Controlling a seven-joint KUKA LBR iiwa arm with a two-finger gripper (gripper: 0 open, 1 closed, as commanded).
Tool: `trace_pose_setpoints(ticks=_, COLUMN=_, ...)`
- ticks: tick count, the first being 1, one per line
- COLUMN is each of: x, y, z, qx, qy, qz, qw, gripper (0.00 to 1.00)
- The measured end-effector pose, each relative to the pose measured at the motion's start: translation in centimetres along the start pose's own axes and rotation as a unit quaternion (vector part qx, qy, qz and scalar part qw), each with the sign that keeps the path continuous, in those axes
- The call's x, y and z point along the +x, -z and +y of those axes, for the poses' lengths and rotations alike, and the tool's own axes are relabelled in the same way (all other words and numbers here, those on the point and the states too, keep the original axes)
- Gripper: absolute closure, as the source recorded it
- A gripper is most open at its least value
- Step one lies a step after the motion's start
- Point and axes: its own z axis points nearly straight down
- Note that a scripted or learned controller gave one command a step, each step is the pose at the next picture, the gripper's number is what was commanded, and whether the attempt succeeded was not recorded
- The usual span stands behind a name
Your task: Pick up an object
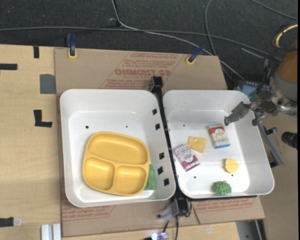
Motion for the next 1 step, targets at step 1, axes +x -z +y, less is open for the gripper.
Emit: trace_pose_setpoints(ticks=1, x=0.04, y=0.67, z=0.25, qx=-0.006, qy=0.002, qz=-0.001, qw=1.0, gripper=0.0)
